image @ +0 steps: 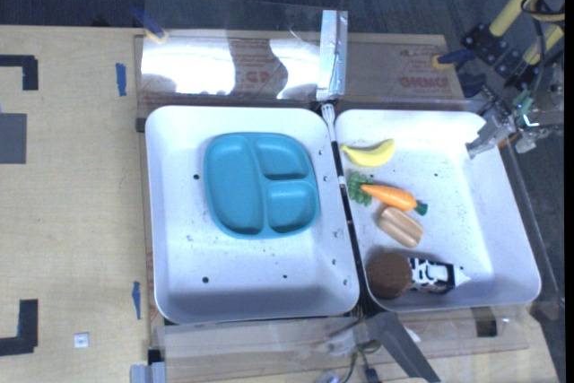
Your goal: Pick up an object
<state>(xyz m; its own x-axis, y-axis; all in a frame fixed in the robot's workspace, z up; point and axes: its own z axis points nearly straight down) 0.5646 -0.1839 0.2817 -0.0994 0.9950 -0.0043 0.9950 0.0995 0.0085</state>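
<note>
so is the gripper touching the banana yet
Apart. The camera view shows bare white bin floor between the gripper at the right bin's far corner and the banana.

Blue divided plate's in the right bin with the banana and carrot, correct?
Not quite. The camera view shows the blue divided plate alone in the left bin. The banana and carrot are in the right bin.
</note>
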